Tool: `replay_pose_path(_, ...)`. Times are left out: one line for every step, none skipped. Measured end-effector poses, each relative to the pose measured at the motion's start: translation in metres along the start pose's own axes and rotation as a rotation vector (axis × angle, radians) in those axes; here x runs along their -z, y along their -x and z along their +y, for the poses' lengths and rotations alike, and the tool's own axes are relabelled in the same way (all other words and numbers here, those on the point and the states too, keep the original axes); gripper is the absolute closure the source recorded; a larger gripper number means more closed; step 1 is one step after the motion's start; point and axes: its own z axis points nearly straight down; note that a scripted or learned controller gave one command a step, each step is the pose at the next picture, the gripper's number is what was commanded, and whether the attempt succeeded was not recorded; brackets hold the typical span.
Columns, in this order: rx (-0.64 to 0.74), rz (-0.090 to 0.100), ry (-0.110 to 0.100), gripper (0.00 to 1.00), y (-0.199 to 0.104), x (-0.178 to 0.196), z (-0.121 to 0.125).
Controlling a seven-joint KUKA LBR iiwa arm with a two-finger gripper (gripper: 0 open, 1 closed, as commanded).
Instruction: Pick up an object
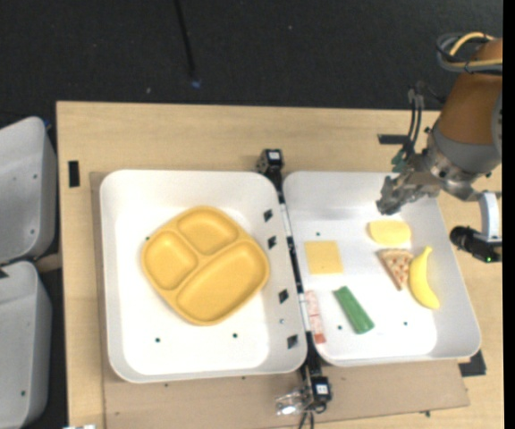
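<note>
In the right bin [454, 333], toward its far right corner, the hand [392, 199] hangs over bare floor just behind the pale yellow block [389, 232], probably lining up for a grab there. Whether it is apart or together I cannot tell. The grey arm [463, 128] slants in over the desk's [195, 123] right edge. The pizza slice [397, 266], banana [424, 278], cheese square [323, 257] and green stick [353, 309] lie loose. The left bin [119, 329] holds a yellow tray [206, 264].
</note>
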Motion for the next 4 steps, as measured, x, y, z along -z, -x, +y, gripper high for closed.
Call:
replay_pose_path(0.001, 0.000, -0.001, 1.00, 0.005, 0.047, 0.008)
replay_pose_path(0.003, 0.000, -0.001, 1.00, 0.007, 0.093, 0.009)
replay_pose_path(0.004, 0.002, -0.008, 1.00, -0.034, 0.076, -0.008)
replay_pose_path(0.004, 0.002, -0.008, 1.00, -0.082, 0.075, -0.035)
